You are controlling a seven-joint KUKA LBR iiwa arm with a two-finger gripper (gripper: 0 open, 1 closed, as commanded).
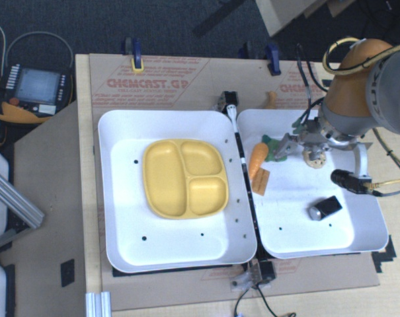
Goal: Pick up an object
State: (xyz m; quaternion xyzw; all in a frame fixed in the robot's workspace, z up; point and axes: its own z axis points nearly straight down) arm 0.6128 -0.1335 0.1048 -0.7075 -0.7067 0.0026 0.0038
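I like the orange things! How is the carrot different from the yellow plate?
The carrot is orange with a green top; the plate is plain yellow. The carrot is small and thin; the plate is far bigger, with three sections. The carrot lies in the right bin, against its left wall; the plate sits mid left bin. Both rest flat in white bins.

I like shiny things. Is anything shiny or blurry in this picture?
In the camera view, the left bin glares bright white under even light, the yellow plate has soft shine and is sharp, and the carrot looks a little soft at its edges.
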